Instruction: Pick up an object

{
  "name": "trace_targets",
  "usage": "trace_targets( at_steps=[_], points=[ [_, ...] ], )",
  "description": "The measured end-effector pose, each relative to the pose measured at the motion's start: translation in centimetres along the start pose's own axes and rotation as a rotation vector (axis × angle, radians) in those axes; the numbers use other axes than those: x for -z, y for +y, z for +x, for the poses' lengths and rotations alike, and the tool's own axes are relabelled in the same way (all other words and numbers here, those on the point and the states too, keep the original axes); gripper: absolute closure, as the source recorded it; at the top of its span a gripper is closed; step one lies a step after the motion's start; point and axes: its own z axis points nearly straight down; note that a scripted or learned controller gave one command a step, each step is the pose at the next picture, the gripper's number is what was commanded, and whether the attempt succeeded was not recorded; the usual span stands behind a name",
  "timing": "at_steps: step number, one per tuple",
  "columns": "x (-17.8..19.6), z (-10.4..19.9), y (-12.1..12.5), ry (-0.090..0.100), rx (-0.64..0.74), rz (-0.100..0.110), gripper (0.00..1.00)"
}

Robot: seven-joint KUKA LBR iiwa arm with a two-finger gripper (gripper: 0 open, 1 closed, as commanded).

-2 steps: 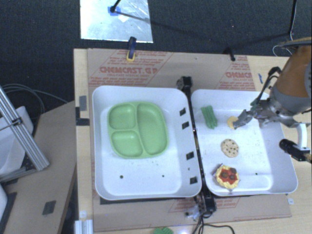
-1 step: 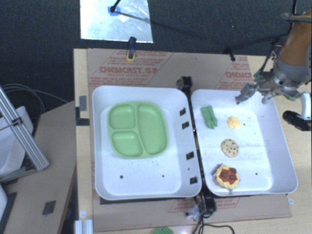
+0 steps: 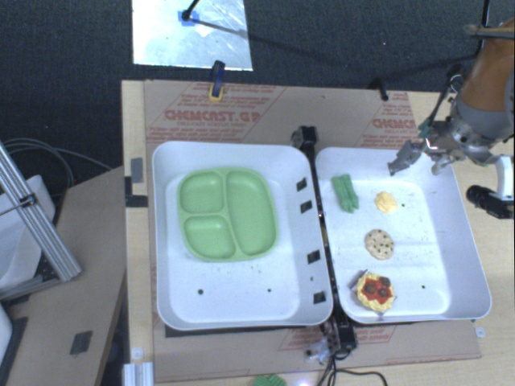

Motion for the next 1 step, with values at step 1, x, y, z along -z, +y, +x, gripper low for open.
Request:
trace_targets(
  at_steps=[1],
  points=[
    [0.00,0.00,0.00,0.000,0.000,0.000,0.00]
  ],
)
